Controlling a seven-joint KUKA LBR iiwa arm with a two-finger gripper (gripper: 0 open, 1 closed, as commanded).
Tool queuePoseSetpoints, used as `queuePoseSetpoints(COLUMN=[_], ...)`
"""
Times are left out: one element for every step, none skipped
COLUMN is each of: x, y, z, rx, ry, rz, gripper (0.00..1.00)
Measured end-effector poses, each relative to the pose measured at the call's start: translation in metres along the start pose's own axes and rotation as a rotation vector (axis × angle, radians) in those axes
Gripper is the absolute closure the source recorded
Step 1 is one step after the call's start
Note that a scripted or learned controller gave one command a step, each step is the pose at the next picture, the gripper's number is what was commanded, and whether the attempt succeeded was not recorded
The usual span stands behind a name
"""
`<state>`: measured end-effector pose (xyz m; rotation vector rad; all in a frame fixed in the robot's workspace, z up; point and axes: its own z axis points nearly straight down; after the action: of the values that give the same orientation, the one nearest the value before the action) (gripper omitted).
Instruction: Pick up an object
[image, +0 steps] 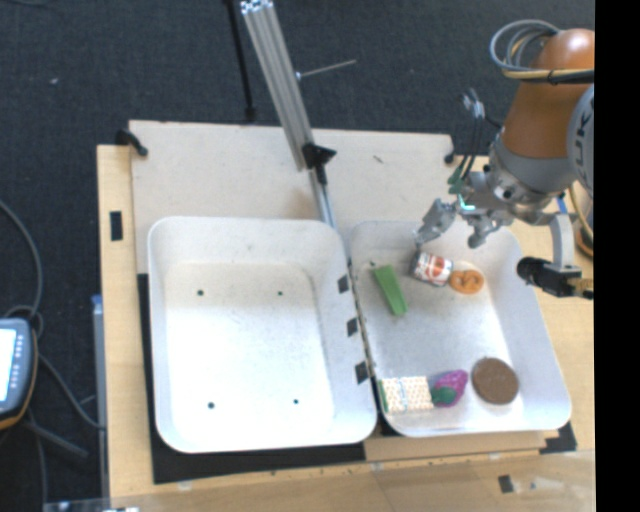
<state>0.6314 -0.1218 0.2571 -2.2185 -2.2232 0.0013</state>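
- End effector (459, 228) hangs over the far end of the right bin (520, 330), its two fingers spread apart with nothing between them.
- One finger (434, 222) points down toward the can; the other sits to its right, near the bin's far rim.
- Grey arm (545, 110), with its orange band, reaches in from the right edge of the view.
- Can (434, 268), red and white, lies on its side just below the fingers, apart from them.
- Orange piece (467, 281) touches the can's right side.
- Green block (389, 289) lies at a slant near the right bin's left wall, just left of the can.
- Along the near edge of the right bin sit a patterned box (406, 394), a purple toy (450, 386) touching it, and a brown disc (495, 381) just to the right.
- Left bin (250, 330) sits beside the right bin, their rims touching along the middle.
- Both bins rest on the counter (230, 170), a pale board.
- Metal post (285, 85) slants up from the counter behind the join of the two bins.
- Handheld screen (12, 365) with cables lies on the floor at the far left.
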Motion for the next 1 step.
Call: queuePoseSetpoints(x=[0.0], y=[0.0005], z=[-0.001], rx=[-0.002], ry=[0.0], rz=[0.0], gripper=[0.0])
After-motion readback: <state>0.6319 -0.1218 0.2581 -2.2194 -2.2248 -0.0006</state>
